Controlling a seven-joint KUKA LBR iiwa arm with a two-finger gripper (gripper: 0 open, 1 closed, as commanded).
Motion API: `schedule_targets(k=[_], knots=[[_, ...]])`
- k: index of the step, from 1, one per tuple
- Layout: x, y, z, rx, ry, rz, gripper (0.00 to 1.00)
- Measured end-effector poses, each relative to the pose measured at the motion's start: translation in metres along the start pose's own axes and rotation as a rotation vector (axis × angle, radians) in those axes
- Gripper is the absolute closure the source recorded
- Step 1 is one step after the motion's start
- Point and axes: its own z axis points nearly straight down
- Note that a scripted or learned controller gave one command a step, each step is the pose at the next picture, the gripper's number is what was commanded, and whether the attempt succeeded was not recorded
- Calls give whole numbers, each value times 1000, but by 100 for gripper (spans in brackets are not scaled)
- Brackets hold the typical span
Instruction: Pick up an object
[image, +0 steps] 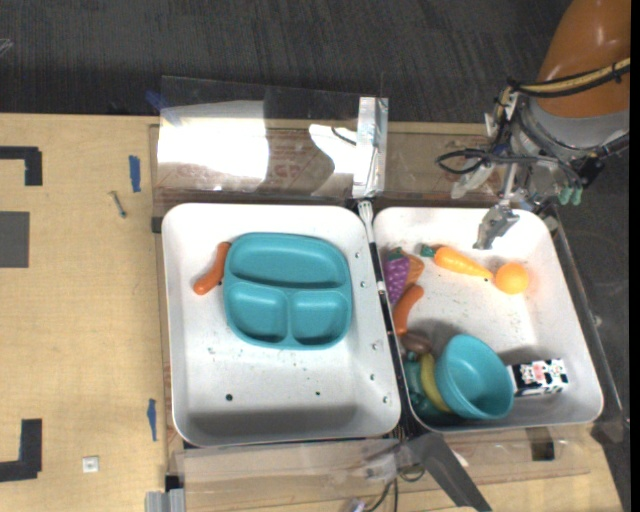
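Counter (70, 300), tan, bearing two shallow white bins side by side; left bin (190, 390) holds a teal divided tray (288, 290), with an orange sausage-shaped piece (210, 270) touching the tray's left edge; right bin (575, 345) holds the loose objects; arm (590, 60), grey with an orange band, enters at upper right; teal bowl (475, 378) near the right bin's front, tilted, with a yellow-green item (428, 385) just beside it on the left; carrot (462, 262) lying near the far wall; purple grapes (400, 272) against the left wall, an orange piece (405, 305) just below them; orange ball (511, 278) touching the carrot's right tip; small black-and-white carton (540, 376) beside the bowl on the right; tool (493, 228) above the right bin's far edge, just beyond the carrot, nothing between its fingers; whether they are spread or pressed together cannot be told
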Motion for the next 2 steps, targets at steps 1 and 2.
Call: schedule_targets(k=[1, 2], knots=[[23, -13, 134, 4, -13, -101, 0], [17, -14, 139, 6, -23, -32, 0]])
